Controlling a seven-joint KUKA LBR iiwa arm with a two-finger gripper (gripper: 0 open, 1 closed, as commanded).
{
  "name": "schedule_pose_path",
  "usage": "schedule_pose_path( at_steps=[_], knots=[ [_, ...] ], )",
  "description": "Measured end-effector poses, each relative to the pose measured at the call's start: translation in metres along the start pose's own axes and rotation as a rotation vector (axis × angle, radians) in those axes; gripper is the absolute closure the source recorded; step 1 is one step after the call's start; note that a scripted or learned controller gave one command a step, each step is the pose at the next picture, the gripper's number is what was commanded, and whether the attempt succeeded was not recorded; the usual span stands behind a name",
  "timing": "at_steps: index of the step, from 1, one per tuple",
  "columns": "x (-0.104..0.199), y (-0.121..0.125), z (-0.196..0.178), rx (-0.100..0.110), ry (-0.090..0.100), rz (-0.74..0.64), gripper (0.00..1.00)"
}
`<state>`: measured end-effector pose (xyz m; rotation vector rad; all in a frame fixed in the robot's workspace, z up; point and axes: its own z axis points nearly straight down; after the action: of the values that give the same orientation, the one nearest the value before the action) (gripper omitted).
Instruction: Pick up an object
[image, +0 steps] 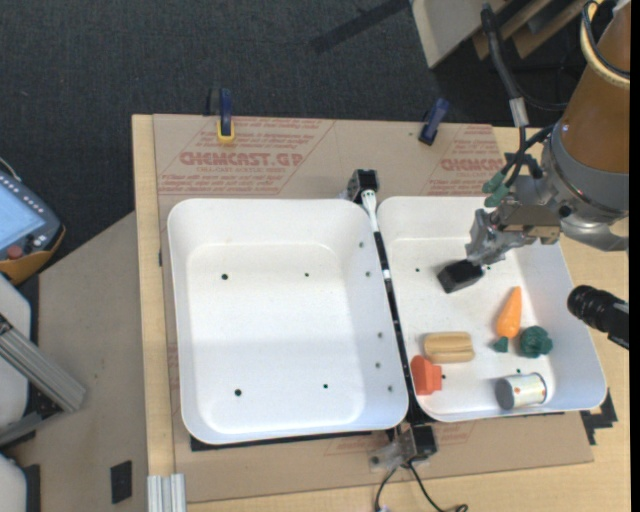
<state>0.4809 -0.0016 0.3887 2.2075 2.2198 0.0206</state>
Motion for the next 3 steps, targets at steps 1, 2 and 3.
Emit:
schedule_pose_path(
  at_steps=[1, 2, 3],
  knots=[
    [0.047, 0.000, -0.041, 0.010, 0.000, 0.000, 1.00],
    [0.006, -0.003, 0.050, 0.027, -0.003, 0.011, 1.00],
    [0.047, 0.001, -0.067, 0.002, 0.001, 0.000, 1.00]
  ],
)
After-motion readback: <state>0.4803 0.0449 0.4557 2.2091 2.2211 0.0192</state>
